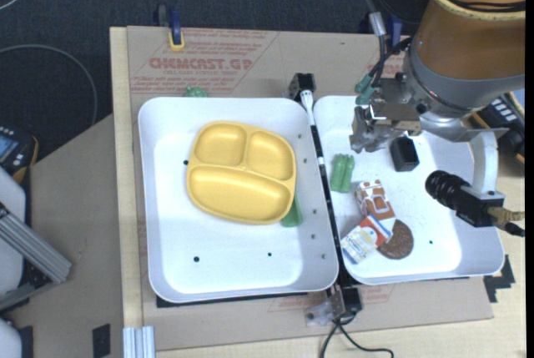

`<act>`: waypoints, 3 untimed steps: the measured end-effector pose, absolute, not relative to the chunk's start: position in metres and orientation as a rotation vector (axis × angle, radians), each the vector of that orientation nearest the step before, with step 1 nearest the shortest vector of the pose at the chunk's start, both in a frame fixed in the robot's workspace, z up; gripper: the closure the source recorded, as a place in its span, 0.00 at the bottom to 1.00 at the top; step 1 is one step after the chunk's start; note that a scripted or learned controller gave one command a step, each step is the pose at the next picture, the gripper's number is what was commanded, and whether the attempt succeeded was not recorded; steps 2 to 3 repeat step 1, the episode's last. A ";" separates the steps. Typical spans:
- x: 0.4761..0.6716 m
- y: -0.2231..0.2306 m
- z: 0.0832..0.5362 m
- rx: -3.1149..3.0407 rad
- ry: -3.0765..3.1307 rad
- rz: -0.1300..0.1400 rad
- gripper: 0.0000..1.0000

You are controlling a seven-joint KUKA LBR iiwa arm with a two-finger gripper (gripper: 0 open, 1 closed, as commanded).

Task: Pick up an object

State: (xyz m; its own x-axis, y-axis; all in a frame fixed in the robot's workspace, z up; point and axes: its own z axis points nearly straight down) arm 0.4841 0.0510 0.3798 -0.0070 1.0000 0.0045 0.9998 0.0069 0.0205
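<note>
The board (209, 56) under the bins reads "CHEMCAST GP" in red.

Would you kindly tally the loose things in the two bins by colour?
Yellow: 1, the tray
Green: 2, the block and a piece by the tray
Black: 1, the block
Brown: 1, the disc
Multicoloured: 2, the carton and the packet
Total: 7

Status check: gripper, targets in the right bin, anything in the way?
Gripper low over right bin, holding nothing visible. Green block just below it, carton and brown disc farther on. Path to block looks clear.
</note>
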 end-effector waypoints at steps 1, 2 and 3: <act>0.480 0.098 0.407 2.212 2.226 0.009 1.00; 0.480 0.098 0.407 2.212 2.226 0.009 1.00; 0.480 0.098 0.407 2.212 2.226 0.009 1.00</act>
